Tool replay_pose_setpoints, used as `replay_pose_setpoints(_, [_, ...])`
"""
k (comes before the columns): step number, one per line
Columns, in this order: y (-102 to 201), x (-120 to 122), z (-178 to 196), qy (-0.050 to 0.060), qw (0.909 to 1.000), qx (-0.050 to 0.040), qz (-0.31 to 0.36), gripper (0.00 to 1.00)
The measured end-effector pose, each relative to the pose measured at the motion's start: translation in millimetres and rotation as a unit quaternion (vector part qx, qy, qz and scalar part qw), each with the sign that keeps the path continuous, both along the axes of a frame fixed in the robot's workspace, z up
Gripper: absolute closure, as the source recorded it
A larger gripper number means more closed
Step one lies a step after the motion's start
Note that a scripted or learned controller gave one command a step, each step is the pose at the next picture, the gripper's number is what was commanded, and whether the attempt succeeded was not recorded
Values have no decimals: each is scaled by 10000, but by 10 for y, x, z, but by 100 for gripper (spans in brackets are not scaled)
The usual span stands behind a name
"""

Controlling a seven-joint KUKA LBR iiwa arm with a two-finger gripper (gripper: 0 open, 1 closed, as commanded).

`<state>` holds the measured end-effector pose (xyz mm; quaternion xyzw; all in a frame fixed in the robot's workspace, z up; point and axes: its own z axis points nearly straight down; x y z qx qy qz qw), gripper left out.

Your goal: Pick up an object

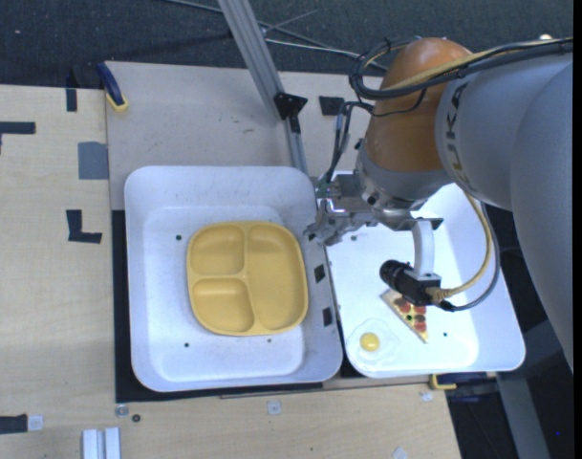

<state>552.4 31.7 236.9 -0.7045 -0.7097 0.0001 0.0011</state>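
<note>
Two white bins sit side by side on the bench, the left bin (pixel 147 256) holding a yellow divided plate (pixel 247 277) that lies flat near its middle, three compartments facing up. The right bin (pixel 491 338) carries the smaller pieces: a pizza slice (pixel 412 317), wedge-shaped with red spots, and a small yellow round piece (pixel 369 341) just beside it toward the near rim. A black cylindrical part (pixel 401 277) on the arm's cabling hangs right above the slice's upper end, with a yellow cable (pixel 482 266) looping around it to the right.

The arm (pixel 501 113) comes in from the right and covers much of the right bin's far half. Its orange band (pixel 420 94) sits above the wrist, and the gripper (pixel 331 220) hangs over the ridge where the two bins meet, near the plate's far right corner and well apart from the slice. Whether its fingers stand wide or narrow cannot be told from this angle; nothing shows between them.

A slanted grey pole (pixel 262 60) crosses the bench behind the left bin, with a black clamp (pixel 290 104) on it. Dark tape marks (pixel 80 225) dot the bench to the left.
</note>
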Motion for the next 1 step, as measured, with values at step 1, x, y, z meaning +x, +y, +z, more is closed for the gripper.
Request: replay_pose_setpoints(1, [490, 12, -147, 11, 10000, -8, -7, 100])
